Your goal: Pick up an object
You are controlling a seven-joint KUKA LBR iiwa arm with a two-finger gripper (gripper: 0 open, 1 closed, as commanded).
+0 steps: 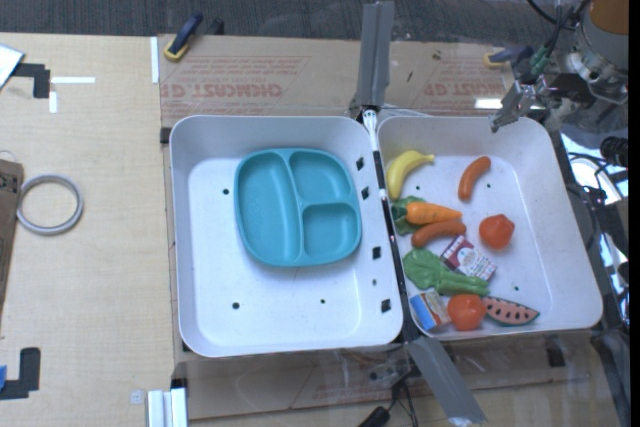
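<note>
Above right bin's (556, 155) far corner, tool (515, 105) is seen raised; finger opening cannot be told, nothing seen gripped. Below it, banana (404, 167), sausage (474, 177), carrot (432, 212), tomato (496, 231), watermelon slice (509, 313) are scattered. Blue divided plate (297, 206) is placed in left bin (190, 245).

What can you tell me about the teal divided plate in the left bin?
The teal plate looks like smooth moulded plastic, a rounded rectangle with a raised rim and three compartments: one long section on the camera's left and two smaller ones on the right, stacked. All three compartments hold nothing. It lies flat and slightly rotated on the floor of the left bin, in its upper middle, clear of the walls. Nothing else touches it.
</note>
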